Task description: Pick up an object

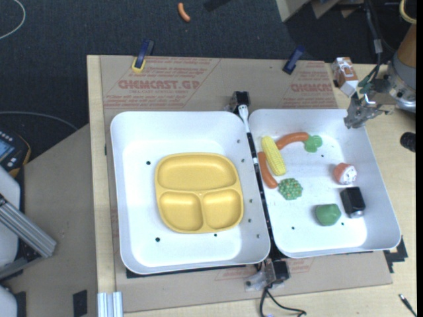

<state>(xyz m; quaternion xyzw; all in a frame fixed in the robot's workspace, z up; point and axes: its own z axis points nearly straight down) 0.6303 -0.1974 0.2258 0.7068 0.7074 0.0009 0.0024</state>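
Approach step; claw (357, 116) at right bin (377, 233) far corner, grip state unclear; next: descend on sushi piece (344, 173).

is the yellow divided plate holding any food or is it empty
Empty. All three compartments of the yellow divided plate show bare yellow; the toy food, such as the corn cob, lies in the right bin.
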